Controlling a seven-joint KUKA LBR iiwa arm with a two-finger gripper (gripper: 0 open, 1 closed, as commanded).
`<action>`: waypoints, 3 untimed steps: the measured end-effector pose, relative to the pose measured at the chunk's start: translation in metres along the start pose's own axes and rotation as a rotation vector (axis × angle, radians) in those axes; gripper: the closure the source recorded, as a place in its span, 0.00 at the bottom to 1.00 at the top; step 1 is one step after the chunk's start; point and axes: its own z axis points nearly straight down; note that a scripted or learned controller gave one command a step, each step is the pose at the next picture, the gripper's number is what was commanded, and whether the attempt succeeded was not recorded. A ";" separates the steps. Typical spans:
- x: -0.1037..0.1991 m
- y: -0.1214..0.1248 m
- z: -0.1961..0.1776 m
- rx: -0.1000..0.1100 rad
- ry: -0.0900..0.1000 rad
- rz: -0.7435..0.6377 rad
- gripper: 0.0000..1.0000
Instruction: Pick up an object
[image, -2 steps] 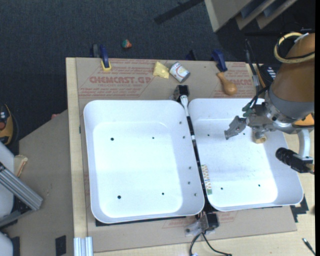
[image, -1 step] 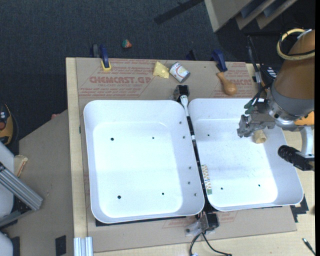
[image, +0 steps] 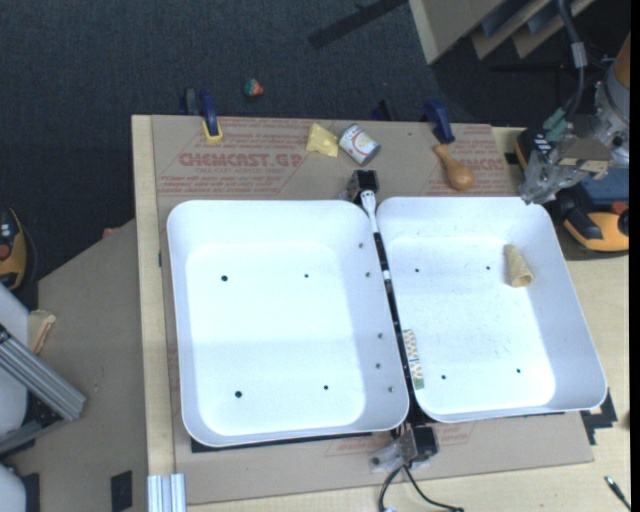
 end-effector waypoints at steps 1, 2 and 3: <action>-0.112 0.029 -0.091 0.003 -0.006 0.009 1.00; -0.086 0.058 0.015 0.027 0.009 -0.001 1.00; -0.106 0.017 -0.081 0.007 -0.001 0.004 1.00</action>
